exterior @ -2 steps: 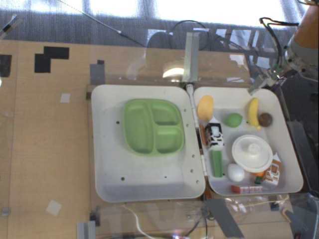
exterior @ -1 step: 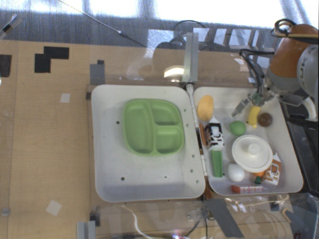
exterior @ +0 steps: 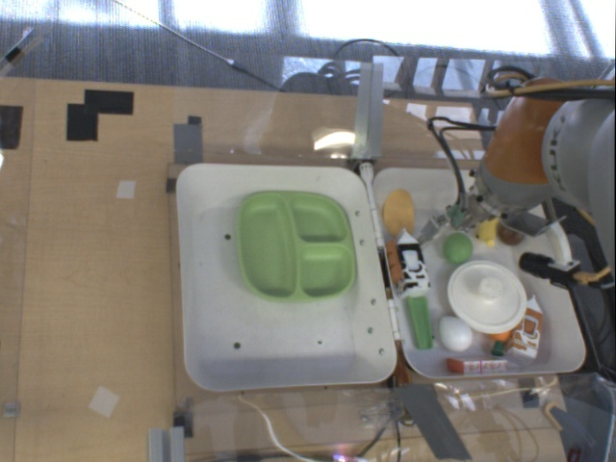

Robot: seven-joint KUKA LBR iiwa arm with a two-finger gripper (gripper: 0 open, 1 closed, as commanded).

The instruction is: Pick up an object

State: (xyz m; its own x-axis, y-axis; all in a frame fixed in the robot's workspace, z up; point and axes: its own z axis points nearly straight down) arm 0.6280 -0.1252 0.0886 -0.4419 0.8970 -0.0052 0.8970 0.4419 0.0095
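The gripper [exterior: 460,215] was found above the green ball [exterior: 458,248], seemingly unloaded, finger state indiscernible; a centred, vertical descent was advised.

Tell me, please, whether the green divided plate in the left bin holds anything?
Empty: the green divided plate lies flat in the left bin, and all its compartments show only bare green.

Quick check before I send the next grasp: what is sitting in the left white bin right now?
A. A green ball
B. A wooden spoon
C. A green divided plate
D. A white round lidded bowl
C: the green divided plastic plate lies alone in the left white bin, while the bowl, ball and spoon sit in the right bin.
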